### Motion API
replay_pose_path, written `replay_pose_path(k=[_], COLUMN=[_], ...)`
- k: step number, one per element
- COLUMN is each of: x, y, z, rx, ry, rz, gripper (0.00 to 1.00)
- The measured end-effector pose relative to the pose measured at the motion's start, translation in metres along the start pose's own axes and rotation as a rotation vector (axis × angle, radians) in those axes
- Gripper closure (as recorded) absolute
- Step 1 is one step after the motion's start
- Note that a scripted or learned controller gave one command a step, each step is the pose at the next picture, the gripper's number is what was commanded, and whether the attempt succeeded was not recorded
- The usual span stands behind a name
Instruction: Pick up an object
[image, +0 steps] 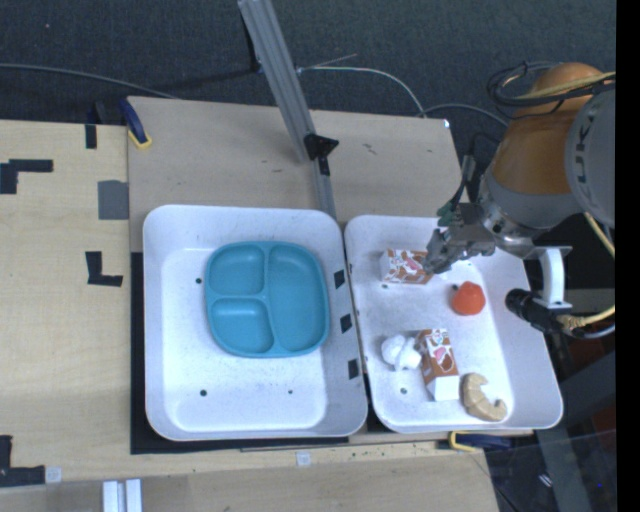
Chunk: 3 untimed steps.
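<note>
Reaching in from the right over the right bin (520, 300), with the gripper (441, 254) low at the bin's upper part, tip right at the right end of a small red-and-white packet (405, 266). Hard to tell how the claw stands: dark and blurred against the packet's edge, so no saying whether spread, closed, or pinching anything. Judged as the approach-and-grasp step, not yet a lift, since the packet lies flat on the bin floor.

Packet near the bin's upper left, just beside the wall shared with the left bin (160, 300). Close by, just below and right of the gripper, a small red ball (467, 298). Further down, a white lump (399, 351) touching a brown-and-white carton (436, 362), and a tan, curved piece (484, 398) near the lower right corner. In the left bin, a blue divided plate (268, 298), well apart from the action.

Next move likely calling for a firm close on the packet's end, then a straight rise clear of the bin wall. Flat, thin wrapper probably apt to slip or fold; worth checking for it between the claw tips once raised.
</note>
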<state>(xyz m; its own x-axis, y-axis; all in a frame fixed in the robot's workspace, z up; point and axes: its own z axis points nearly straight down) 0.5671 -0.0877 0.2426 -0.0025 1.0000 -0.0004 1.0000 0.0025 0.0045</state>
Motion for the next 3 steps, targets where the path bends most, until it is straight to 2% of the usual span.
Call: replay_pose_path(k=[1,2,3], x=[0.049,0.098,0.146], y=[0.005,0.027,0.033], z=[-0.004,0.005,0.018], rx=[0.005,0.006,0.007], ry=[0.002,0.001,0.001], rz=[-0.004,-0.004,-0.004], gripper=[1.0,1.0,1.0])
